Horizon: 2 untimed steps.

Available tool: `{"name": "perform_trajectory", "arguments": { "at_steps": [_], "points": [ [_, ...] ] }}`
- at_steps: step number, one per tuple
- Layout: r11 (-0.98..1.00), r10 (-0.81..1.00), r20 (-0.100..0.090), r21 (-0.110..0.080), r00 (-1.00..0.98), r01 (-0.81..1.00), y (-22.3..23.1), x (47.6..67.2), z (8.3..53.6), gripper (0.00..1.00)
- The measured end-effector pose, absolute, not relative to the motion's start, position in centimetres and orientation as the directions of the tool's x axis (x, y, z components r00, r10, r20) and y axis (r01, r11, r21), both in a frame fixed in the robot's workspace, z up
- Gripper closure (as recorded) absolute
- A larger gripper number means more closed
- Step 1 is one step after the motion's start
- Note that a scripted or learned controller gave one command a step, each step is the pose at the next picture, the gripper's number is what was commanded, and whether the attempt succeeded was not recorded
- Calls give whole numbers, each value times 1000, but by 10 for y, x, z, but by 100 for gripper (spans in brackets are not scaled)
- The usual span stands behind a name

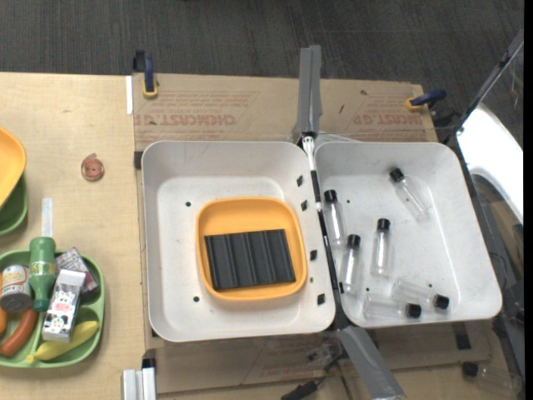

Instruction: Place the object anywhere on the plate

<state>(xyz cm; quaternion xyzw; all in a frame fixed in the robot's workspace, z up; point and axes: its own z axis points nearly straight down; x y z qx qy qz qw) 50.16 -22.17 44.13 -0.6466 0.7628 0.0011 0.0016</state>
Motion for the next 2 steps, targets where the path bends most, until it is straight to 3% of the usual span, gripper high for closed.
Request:
{"name": "perform_trajectory", "arguments": {
  "at_steps": [1, 2],
  "points": [
    [-220, -976, -4, -2, 220, -976, -222, 479, 441, 0],
    [-603, -798, -5, -1, 603, -798, -216, 491, 418, 0]
  ]
}}
